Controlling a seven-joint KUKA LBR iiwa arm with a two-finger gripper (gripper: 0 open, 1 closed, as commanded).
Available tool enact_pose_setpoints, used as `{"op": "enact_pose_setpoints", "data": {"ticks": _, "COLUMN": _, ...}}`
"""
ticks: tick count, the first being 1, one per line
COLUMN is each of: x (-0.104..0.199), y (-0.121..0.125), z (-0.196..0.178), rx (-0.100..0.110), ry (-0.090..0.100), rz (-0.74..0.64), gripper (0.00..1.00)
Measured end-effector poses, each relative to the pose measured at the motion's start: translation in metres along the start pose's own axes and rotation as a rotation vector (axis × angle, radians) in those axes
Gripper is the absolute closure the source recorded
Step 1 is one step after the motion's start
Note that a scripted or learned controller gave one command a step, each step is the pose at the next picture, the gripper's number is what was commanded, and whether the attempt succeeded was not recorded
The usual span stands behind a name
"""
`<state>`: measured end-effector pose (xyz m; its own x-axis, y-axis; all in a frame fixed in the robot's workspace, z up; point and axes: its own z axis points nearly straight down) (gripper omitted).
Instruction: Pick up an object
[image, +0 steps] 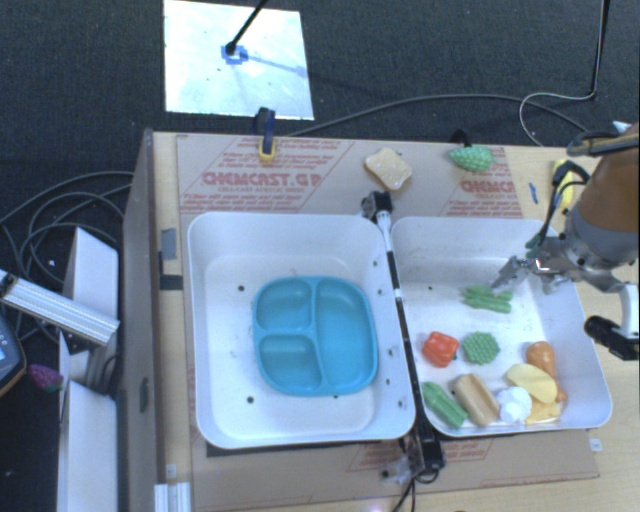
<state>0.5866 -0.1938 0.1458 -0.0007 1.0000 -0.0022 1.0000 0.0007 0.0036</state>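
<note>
My gripper (526, 279) hangs over the back right part of the right bin (600, 405), open with nothing between its fingers. Just below and left of it lies a green bean pod (487, 298), close to the left fingertip. Further forward in the same bin lie a red pepper (440, 348), a bumpy green round piece (481, 347), an orange piece (541, 355), a yellow banana (533, 382), a white piece (514, 404), a tan bread roll (476, 398) and a green cucumber (443, 405).
The left bin (215, 300) holds a blue divided plate (315, 335). Behind the bins on the bench lie a toast slice (388, 168), a green toy (470, 157) and a yellow-blue clamp (266, 135). A black divider (397, 300) separates the bins.
</note>
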Motion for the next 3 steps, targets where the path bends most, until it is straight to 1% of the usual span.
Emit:
{"op": "enact_pose_setpoints", "data": {"ticks": 1, "x": 0.059, "y": 0.027, "z": 0.009, "rx": 0.001, "ry": 0.002, "rz": -0.004, "gripper": 0.0}}
{"op": "enact_pose_setpoints", "data": {"ticks": 2, "x": 0.039, "y": 0.013, "z": 0.056, "rx": -0.012, "ry": -0.003, "rz": -0.003, "gripper": 0.0}}
{"op": "enact_pose_setpoints", "data": {"ticks": 3, "x": 0.003, "y": 0.024, "z": -0.029, "rx": -0.002, "ry": 0.0, "rz": 0.0, "gripper": 0.0}}
